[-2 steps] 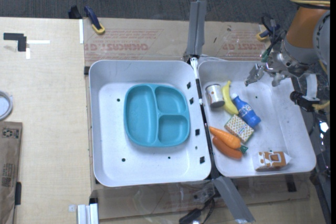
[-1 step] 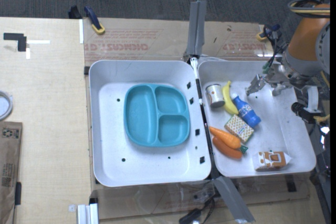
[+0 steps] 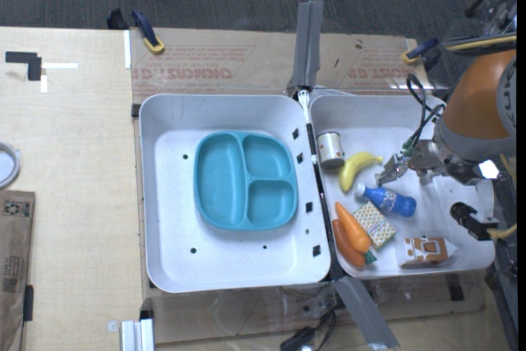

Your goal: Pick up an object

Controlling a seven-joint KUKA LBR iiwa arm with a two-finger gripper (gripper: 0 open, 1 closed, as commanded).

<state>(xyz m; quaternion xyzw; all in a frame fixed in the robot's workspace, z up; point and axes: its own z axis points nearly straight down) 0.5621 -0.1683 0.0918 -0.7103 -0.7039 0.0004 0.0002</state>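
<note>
A: Where is the gripper (image 3: 393,170) placed?

B: Low in the right bin (image 3: 460,259), just beside the banana (image 3: 355,168), above the blue bottle (image 3: 389,200). Fingers are seen parted, nothing between them.

A: Why there?

B: A descent onto the bottle is judged likely; carrot (image 3: 351,236) and small tin (image 3: 329,149) are left aside.
</note>
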